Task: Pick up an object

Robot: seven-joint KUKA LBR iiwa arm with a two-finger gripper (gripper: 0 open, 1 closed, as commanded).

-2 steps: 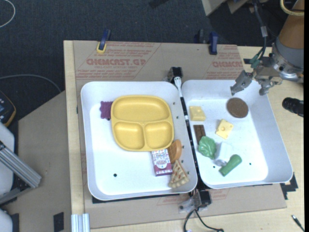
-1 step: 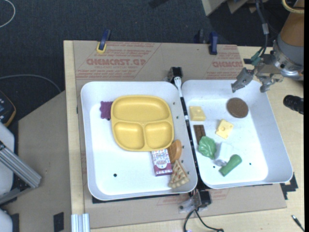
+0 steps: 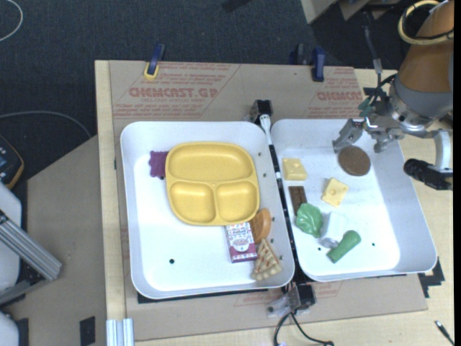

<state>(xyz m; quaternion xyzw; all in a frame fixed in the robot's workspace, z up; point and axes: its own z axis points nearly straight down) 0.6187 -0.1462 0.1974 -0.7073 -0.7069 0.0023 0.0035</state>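
1. Left bin (image 3: pixel 137 215), near edge: a waffle piece (image 3: pixel 267 261) at 5 o'clock, touching a small pink packet (image 3: pixel 241 241) just to its 10 o'clock.
2. An orange-brown food piece (image 3: pixel 262 223) lies at 12 o'clock of the waffle piece, against the yellow divided plate (image 3: pixel 212 182), which fills the bin's centre. A purple item (image 3: pixel 157 163) protrudes at the plate's 9 o'clock.
3. Right bin (image 3: pixel 403 236), near part: a green cylinder (image 3: pixel 343 246) at 6 o'clock; a green leafy piece (image 3: pixel 310 218) beside it at 10 o'clock; a brown bar (image 3: pixel 297 197) along the left wall.
4. Mid bin: a yellow cheese wedge (image 3: pixel 334 192); a pale yellow block (image 3: pixel 294 169) at its 10 o'clock, apart.
5. Far part: a brown disc (image 3: pixel 354 161) at 1 o'clock in the bin.
6. Gripper (image 3: pixel 367 134) hangs just above the disc at its 12 o'clock, fingers spread and released; nothing is between them.
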